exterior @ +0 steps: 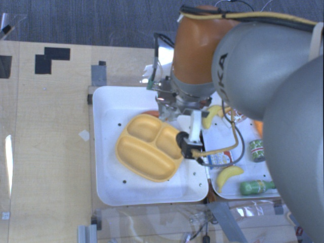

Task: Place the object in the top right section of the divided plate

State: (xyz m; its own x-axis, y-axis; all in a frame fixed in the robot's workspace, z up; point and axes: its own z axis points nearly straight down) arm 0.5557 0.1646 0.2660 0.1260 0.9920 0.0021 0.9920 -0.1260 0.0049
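KUKA arm [263,59] leans across the tabletop [50,135] over the left bin [109,186], its end effector [168,111] low at the far edge of the yellow divided plate [144,158].

The wrist hides the end effector, so whether it is spread or closed cannot be told. A small red object [150,114], only a sliver showing, lies at the plate's far rim, just beside the end effector. It looks light; stiffness and slipperiness cannot be judged. A hold across its narrow middle seems safest.

Plate [147,153] yellow. Bin [109,186] white. Banana [229,175] yellow. Bottle [255,187] & can [256,150] green. Arm [263,59] grey w/ orange band [195,39]. Bench [45,135] pale wood, black patches [50,59]. Floor [76,9] blue-grey.
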